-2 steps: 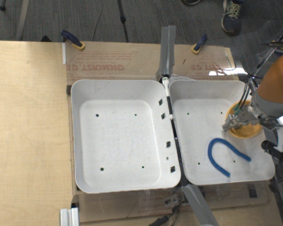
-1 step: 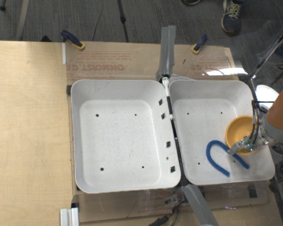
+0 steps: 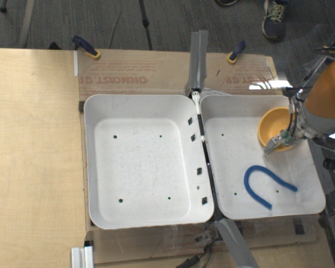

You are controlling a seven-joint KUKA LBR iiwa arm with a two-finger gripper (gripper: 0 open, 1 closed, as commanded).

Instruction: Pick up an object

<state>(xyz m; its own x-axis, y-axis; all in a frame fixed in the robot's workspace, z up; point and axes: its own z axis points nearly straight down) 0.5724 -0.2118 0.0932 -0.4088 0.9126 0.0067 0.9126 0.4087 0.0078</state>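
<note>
Reaching in from the right, the arm point(image 3: 324, 102) puts its end effector point(image 3: 280, 140) at the lower rim of the yellow bowl point(image 3: 273, 126), which sits in the upper right part of the right bin point(image 3: 234, 166). Whether it is open or closed on that rim cannot be told at this angle. A bowl wall is thin and curved, so a shallow pinch could slip off as the arm lifts, or the bowl could tip and slide toward the bin wall. Near it, toward the bin's front, lies a blue curved strip point(image 3: 265, 184), well apart from the tool and not blocking it. The left bin point(image 3: 100, 149) stands alongside, and two clamps point(image 3: 86, 47) hold cardboard to the tabletop point(image 3: 28, 149) behind.
</note>
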